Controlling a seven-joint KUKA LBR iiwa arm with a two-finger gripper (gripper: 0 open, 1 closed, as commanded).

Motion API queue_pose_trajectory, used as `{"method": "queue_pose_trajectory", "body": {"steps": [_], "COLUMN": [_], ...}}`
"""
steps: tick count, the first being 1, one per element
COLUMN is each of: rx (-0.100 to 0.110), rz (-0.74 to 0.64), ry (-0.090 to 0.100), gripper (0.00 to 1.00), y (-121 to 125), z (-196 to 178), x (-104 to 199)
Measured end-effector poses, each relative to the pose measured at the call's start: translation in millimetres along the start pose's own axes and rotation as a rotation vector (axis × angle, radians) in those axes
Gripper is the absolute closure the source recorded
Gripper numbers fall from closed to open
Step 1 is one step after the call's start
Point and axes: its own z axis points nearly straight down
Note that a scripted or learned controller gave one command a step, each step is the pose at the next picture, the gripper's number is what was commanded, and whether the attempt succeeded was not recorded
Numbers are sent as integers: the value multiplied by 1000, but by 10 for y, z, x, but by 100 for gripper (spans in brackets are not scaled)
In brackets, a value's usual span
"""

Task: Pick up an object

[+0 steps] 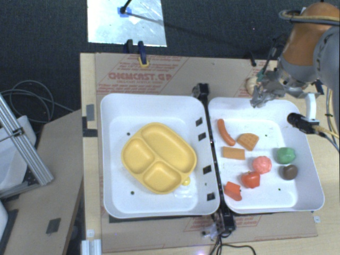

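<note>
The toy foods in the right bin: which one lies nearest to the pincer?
The orange sausage. It lies in the right bin's upper left part, closest under the pincer; the other pieces lie lower.

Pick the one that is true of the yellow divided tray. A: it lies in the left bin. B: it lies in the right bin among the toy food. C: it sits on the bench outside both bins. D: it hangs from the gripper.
A: the yellow divided tray lies flat on the floor of the left bin, while the toy food sits in the right bin and the gripper hovers at that bin's far rim.
</note>
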Motion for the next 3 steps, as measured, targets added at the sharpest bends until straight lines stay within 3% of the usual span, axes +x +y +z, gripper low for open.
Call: {"method": "queue_pose_trajectory", "body": {"steps": [1, 2, 3], "rx": [1, 3, 4], "rz": [0, 1, -2], "ry": [0, -1, 0], "gripper": [100, 100, 0], "y": [-1, -5, -4], "z": [-482, -605, -597], "x": [-225, -537, -516]}}
